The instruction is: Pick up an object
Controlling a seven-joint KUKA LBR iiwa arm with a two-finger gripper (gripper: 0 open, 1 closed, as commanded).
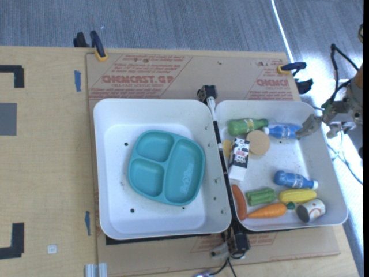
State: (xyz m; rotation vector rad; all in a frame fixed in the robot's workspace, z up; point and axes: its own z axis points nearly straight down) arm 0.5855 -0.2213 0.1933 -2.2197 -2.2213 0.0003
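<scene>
One fixed camera, high above the desk (46,154), looking down at a slant.

It sits far enough back to take in both white bins whole: the left bin (109,117) lies near the middle of the view, the right bin (337,203) toward the right side. Grey floor (173,10) fills the top strip beyond the desk's far edge, and the arm (346,105) enters at the right border.

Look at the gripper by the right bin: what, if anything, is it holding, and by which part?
Nothing. The gripper hangs above the right bin's far right edge with nothing between its fingers.
</scene>
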